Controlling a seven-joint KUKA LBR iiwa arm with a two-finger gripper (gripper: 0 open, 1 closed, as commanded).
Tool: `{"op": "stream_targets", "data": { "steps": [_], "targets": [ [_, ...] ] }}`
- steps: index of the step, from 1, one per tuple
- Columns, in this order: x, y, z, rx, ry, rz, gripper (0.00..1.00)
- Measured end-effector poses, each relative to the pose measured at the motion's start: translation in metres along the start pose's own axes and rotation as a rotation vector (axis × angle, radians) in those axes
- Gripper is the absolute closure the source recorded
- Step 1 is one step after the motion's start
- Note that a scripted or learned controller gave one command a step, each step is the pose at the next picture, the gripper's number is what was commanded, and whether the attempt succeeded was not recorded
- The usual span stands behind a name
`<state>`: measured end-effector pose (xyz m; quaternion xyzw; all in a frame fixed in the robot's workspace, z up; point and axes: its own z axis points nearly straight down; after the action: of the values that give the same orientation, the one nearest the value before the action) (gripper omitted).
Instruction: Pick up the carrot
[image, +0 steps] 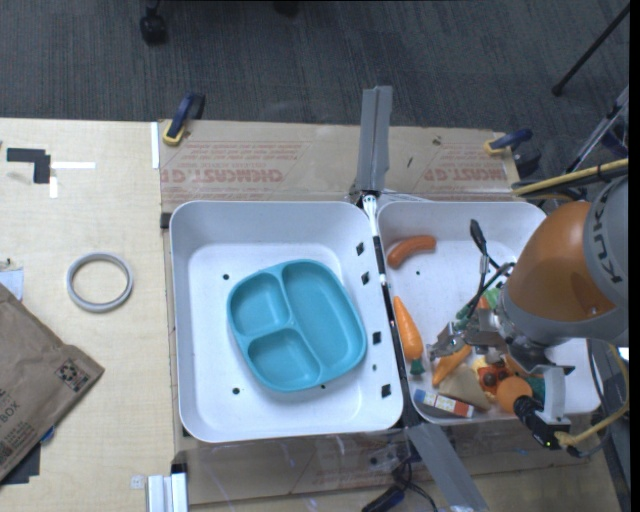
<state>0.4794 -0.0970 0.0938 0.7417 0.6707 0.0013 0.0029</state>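
Note:
The carrot (406, 330) is orange and tapered. It lies in the right bin (440, 215) along the left wall, next to the divider. My gripper (462, 340) is low in the same bin, just right of the carrot's lower end, among a pile of small toys. A small orange piece (451, 361) sits right under the gripper, and I cannot tell whether it is held. The arm's orange band (560, 265) hangs over the bin's right side and hides what lies beneath.
In the right bin are an orange-red sausage (412, 248), a black spoon (478, 240), a tan wedge (462, 380), an orange ball (510, 392) and a white marker (443, 403). The left bin (200, 300) holds a blue divided plate (297, 323). A tape roll (100, 281) lies on the bench.

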Motion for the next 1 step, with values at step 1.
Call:
{"op": "stream_targets", "data": {
  "steps": [1],
  "targets": [
    [-0.0006, 0.0002, -0.0069, 0.002, -0.001, 0.004, 1.0]
  ]
}}
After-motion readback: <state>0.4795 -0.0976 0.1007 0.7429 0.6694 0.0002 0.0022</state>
